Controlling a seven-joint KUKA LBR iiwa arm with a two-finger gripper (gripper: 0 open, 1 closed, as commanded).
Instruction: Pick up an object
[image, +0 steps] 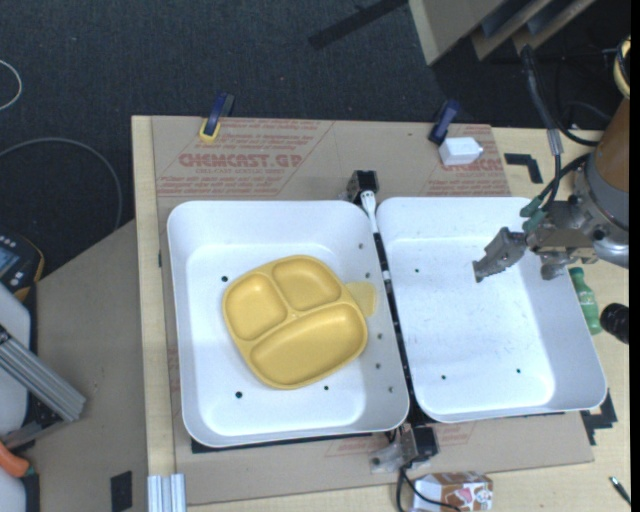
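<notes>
A yellow plate with three compartments lies in the left white bin, slightly right of its middle. A small yellow piece pokes out from under the plate's right edge. My gripper hangs over the upper right part of the right bin, well apart from the plate. Its fingers are spread open with nothing between them.
A green bottle-like thing lies along the right bin's right rim, just below the gripper. Both bins rest on a cardboard sheet held by blue clamps. A small white block sits behind the right bin.
</notes>
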